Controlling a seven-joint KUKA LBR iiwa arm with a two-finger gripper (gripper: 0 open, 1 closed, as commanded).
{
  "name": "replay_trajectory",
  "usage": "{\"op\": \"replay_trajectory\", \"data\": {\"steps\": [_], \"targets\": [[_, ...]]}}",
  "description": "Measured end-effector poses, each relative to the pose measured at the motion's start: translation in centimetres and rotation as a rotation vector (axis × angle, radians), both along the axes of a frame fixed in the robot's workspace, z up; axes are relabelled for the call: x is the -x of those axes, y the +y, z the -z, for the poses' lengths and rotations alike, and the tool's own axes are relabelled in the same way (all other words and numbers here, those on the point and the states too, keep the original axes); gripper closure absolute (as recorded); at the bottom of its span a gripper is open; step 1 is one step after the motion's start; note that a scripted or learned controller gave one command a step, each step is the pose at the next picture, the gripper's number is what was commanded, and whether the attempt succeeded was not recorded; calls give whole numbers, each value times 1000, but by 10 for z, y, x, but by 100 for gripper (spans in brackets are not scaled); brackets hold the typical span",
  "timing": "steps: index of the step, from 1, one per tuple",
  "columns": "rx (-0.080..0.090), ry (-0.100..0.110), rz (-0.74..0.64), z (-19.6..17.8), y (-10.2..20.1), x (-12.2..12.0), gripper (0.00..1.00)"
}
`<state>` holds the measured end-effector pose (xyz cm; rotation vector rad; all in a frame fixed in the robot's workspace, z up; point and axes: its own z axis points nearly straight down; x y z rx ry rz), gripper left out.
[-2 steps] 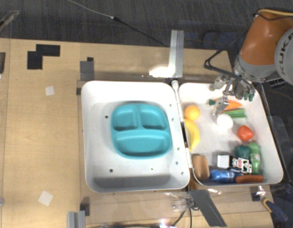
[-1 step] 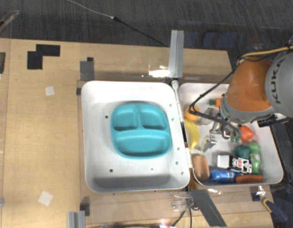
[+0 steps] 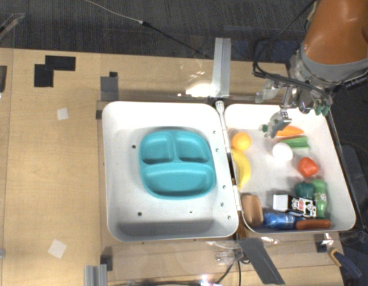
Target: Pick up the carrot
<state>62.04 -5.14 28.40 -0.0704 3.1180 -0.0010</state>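
Observation:
The carrot [image 3: 291,131] is a small orange tapered piece lying in the far right part of the right bin [image 3: 340,177]. A green vegetable [image 3: 294,142] lies right below it. My gripper [image 3: 278,124] hangs at the carrot's left end, just above or against it. The view does not show the carrot held. The grey arm with its orange band comes in from the upper right.
The right bin also holds an orange fruit [image 3: 241,140], a banana [image 3: 242,168], a white ball [image 3: 283,153], a red fruit [image 3: 308,167], a green bottle [image 3: 313,194] and several items along its near edge. A teal divided plate [image 3: 175,162] lies in the left bin [image 3: 121,177].

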Motion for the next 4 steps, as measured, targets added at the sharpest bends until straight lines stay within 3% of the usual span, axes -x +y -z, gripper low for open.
{"op": "replay_trajectory", "data": {"steps": [1, 2, 3, 4], "targets": [[3, 17, -314, 99, 10, 51, 0], [3, 11, -240, 97, 9, 26, 0], [5, 14, -325, 98, -4, 91, 0], [4, 9, -263, 61, -8, 27, 0]]}}
